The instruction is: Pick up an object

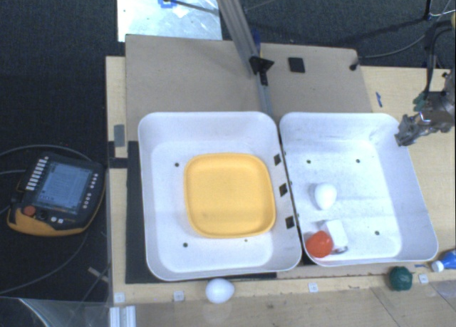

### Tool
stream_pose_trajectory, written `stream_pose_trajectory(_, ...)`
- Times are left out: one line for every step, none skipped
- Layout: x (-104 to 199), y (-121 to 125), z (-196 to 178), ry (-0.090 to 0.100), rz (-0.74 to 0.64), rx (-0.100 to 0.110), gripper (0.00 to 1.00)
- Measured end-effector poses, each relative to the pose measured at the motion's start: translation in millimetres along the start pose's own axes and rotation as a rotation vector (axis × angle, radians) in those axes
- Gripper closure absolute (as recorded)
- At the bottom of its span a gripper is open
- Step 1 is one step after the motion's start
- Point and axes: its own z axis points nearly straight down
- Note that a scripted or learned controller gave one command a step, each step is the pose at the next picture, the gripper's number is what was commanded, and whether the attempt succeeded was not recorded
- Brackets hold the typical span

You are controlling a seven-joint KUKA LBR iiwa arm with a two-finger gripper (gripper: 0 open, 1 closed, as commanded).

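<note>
A square yellow plate (230,194) lies in the left bin (164,140). The right bin (385,176) holds a white egg-shaped object (325,195), a red ball (319,244) and a small white block (336,234) touching the ball, all near its front left corner. My gripper (410,131) hangs at the right bin's far right corner, over its rim, well away from those objects. Nothing shows between its fingers.
A white egg (219,290) lies on the bench in front of the left bin. A dark green ball (400,278) and a blue-tipped item (443,264) sit off the right bin's front right corner. A teach pendant (55,193) rests at the far left.
</note>
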Motion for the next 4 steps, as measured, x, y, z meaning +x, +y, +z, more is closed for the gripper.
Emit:
stream_pose_trajectory(53, 3, 14, 0.002, -0.002, 0.004, 1.0)
stream_pose_trajectory(105, 7, 7, 0.002, -0.003, 0.003, 1.0)
stream_pose_trajectory(149, 15, 20, 0.002, -0.003, 0.005, 1.0)
stream_pose_trajectory(200, 20, 13, 0.002, -0.002, 0.004, 1.0)
